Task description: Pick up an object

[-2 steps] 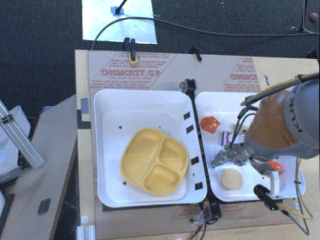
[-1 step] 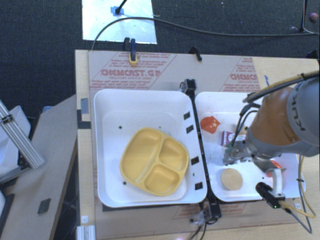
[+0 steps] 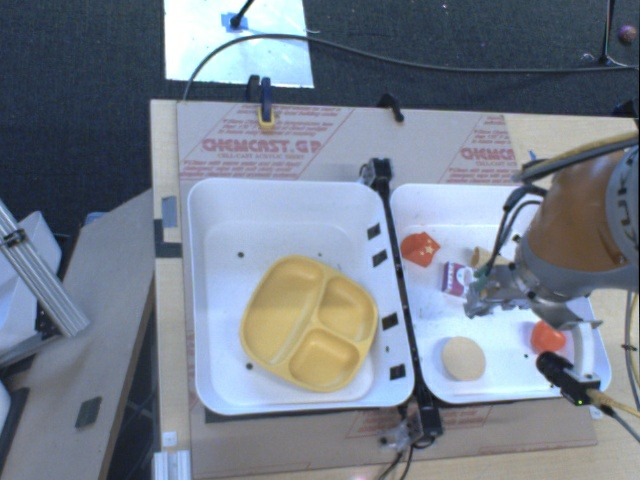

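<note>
My tabletop point(image 3: 330, 133) carries two white bins. The left bin point(image 3: 225, 213) holds one yellow divided tray point(image 3: 308, 321). In the right bin point(image 3: 440, 203), my tool point(image 3: 478, 298) hangs over four things: one tan round piece point(image 3: 463, 358) at its 6 o'clock, one maroon packet point(image 3: 455, 278) touching at 10, one red block point(image 3: 420, 249) farther at 10, and one orange-red piece point(image 3: 547, 337) at 4. Whether it is spread or pressed together, I cannot tell.
</note>
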`<state>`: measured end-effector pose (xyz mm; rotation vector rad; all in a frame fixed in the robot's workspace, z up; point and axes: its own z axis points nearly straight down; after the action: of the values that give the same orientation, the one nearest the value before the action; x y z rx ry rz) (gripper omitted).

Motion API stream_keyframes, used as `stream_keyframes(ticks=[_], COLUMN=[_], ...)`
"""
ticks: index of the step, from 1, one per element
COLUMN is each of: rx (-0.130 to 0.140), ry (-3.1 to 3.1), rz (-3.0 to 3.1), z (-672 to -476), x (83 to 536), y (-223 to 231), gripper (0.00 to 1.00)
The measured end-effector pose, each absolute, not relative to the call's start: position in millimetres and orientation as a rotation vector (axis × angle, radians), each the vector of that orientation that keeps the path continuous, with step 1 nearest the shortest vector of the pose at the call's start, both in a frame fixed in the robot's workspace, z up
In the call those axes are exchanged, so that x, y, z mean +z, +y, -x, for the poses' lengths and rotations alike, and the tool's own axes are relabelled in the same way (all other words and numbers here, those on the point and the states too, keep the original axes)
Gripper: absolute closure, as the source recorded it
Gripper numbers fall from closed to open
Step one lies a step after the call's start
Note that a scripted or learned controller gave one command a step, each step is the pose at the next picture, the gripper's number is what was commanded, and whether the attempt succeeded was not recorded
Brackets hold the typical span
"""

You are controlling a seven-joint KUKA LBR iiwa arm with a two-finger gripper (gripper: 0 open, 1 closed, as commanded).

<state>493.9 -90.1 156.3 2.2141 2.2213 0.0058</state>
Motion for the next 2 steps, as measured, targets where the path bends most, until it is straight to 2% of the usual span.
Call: stream_keyframes(ticks=[2], rx=[0.006], ry=[2.221], rz=[-2.213], z=[-496.8], x=[246.5], y=[-102.1], gripper=[1.0])
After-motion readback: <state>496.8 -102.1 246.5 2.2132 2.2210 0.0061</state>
